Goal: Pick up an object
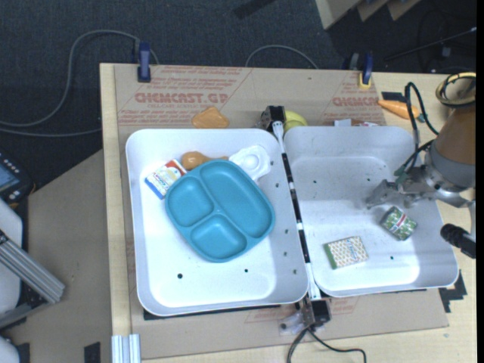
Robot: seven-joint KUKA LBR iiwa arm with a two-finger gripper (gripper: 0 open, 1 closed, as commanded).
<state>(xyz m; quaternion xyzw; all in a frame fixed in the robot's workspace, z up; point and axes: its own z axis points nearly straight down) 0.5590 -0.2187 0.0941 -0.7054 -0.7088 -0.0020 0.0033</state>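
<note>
So the claw is sitting low in the right bin, up near its right side, with the arm coming in from the right edge. Honestly can't tell how far the fingers are spread. It's a grey blur of metal from this angle, and I don't see anything pinched in there, so I'd call it empty-handed for now.

Closest candidate is the small green packet, lying just below and slightly right of the claw, near it but apart as far as I can make out. It looks like a crinkly little wrapper, dark green with white patches, sitting at a tilt on the bin floor. If that's the target, I'd shift over so the fingers straddle its narrow side, go straight down until they're nearly at the floor, then close slowly. A wrapper like that probably squashes and slips, so a centred grip matters more than force.

Further out there's a flat speckled pad toward the front of the same bin; it looks too low to grab easily.

The left bin has a blue divided tray, a small carton and a white cup tucked behind it, all well away from the claw.
</note>
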